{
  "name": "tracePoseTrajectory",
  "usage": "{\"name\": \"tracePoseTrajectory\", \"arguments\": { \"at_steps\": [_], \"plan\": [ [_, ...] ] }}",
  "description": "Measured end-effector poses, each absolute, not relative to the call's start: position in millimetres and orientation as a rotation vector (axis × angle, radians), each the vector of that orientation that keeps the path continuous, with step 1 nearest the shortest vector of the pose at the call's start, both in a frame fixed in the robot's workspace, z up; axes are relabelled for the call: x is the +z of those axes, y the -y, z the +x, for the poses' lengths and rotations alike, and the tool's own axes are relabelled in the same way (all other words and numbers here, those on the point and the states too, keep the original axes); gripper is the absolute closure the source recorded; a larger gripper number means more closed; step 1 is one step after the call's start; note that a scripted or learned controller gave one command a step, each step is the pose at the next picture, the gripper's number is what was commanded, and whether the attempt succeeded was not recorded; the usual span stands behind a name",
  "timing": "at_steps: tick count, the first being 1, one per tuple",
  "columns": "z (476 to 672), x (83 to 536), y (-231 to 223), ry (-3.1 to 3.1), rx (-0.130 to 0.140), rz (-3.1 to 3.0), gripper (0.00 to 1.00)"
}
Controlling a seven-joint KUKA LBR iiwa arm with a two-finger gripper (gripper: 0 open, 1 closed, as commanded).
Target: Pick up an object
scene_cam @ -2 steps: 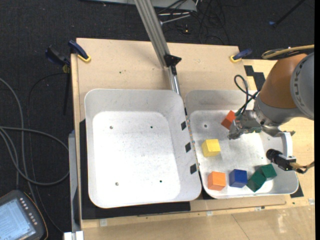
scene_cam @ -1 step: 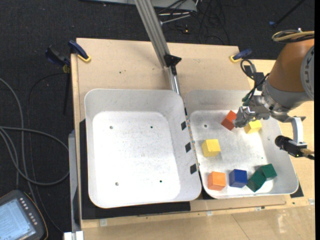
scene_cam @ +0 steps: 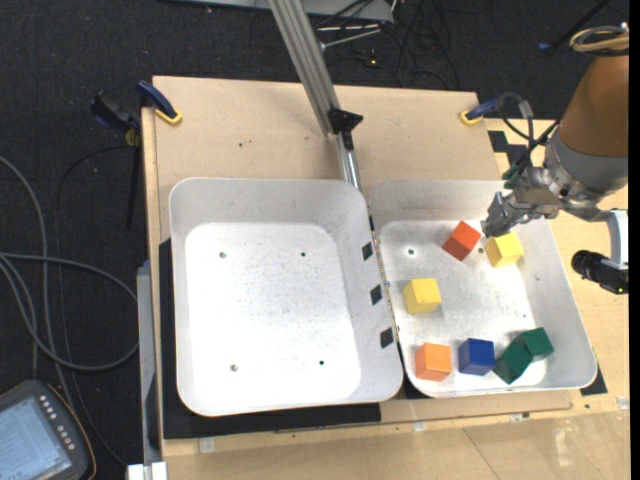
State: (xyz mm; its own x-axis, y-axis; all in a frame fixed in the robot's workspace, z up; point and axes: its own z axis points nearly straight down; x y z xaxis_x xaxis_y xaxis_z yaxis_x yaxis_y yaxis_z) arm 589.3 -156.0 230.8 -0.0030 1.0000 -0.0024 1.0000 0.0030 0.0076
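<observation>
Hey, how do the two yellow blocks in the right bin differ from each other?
The yellow block near the gripper lies by the bin's right wall, beside the red block; the middle yellow block sits alone. The first sits farther back, just under the gripper. Both are yellow cubes.

My one fixed camera looks down at a slant on both bins; my arm enters right.

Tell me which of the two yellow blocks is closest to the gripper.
The yellow block near the right bin's far right side, just below the gripper. The other yellow block sits lower left, nearer the bin's middle.
</observation>
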Motion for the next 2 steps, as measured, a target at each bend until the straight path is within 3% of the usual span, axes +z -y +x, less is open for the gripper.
{"name": "tracePoseTrajectory", "arguments": {
  "at_steps": [1,2],
  "plan": [
    [590.8,278.6,156.1,-2.221,0.005,2.213,1.00],
    [596.5,260.7,101.9,-2.230,0.000,2.214,1.00]
  ]
}}
